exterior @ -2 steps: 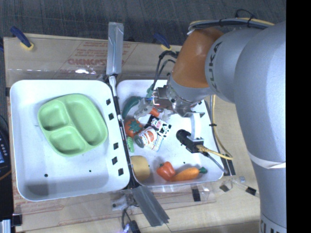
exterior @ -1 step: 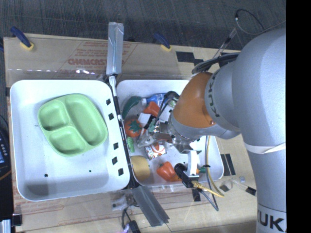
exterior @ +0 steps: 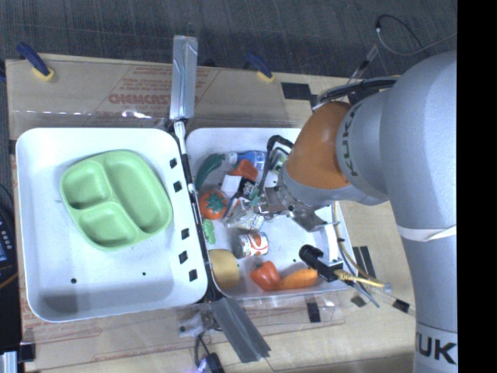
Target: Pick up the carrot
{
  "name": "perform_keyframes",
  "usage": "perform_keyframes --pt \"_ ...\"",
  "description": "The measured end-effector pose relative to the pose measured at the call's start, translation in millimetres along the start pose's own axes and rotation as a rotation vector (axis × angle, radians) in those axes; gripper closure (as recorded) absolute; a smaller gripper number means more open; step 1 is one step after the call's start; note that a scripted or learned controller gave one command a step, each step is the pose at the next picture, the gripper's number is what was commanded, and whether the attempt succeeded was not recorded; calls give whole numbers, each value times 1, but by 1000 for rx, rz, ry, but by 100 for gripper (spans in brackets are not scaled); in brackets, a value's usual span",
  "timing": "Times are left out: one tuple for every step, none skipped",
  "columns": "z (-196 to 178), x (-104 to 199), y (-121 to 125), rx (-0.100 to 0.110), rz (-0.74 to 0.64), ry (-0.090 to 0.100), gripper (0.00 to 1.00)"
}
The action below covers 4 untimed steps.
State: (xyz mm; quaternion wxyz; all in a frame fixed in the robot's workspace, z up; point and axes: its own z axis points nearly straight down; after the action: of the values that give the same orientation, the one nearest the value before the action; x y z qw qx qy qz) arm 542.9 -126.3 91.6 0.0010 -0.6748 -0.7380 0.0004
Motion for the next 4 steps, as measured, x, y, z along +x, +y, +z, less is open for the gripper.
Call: perform_keyframes --pt "1 33 3 4 52 1 0" --pt "-100 57 25 0 327 -1 0" --pt "0 28 -64 1 570 2 0" --pt "-99 -32 18 -1 597 0 0"
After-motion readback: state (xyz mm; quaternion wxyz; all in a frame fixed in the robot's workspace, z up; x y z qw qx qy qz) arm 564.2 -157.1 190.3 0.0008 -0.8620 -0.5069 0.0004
